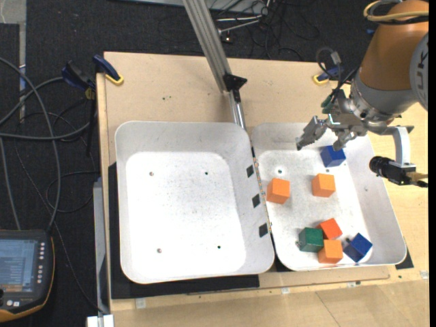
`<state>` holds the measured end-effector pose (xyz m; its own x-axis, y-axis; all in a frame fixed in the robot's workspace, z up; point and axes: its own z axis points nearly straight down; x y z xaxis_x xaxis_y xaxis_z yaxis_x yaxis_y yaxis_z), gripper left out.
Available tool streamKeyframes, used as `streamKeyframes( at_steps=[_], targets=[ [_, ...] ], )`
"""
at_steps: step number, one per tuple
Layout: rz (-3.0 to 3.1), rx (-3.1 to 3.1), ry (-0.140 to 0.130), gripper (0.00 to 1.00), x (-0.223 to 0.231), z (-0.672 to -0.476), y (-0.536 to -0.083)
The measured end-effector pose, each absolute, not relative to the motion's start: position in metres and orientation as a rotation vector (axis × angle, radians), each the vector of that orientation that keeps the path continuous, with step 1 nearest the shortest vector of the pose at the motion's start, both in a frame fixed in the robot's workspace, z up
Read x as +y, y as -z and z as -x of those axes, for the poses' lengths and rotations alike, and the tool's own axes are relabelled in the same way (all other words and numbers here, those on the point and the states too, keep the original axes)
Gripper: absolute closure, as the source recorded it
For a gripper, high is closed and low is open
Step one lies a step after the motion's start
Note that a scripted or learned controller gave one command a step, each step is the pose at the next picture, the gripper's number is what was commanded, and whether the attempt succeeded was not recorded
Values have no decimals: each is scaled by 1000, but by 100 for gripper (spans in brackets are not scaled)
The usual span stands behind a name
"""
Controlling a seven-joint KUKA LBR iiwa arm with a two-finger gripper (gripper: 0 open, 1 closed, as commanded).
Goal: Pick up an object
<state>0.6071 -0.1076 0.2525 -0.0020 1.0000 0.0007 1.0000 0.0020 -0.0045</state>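
Seven small cubes are counted in the right bin point(381, 203), a shallow white tray with rounded corners and speckled floor: four orange, two blue, one green. The fingers point(325, 135) are seen spread apart over the bin's far end, nothing between them, with a blue cube point(332, 156) just beside one tip; two orange cubes point(278, 190) point(323, 184) lie mid-bin, the rest clustered at the near end. The left bin point(136, 182) rests alongside on the pale wooden surface point(170, 80); no writing can be read.
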Motion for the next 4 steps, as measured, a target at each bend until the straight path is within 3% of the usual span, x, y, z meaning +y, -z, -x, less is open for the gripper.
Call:
streamKeyframes(
  at_steps=[1, 4],
  targets=[
    [2220, -2222, -1, 0, -108, -607, -255],
    [2221, -2219, -4, 0, -103, -609, -93]
  ],
)
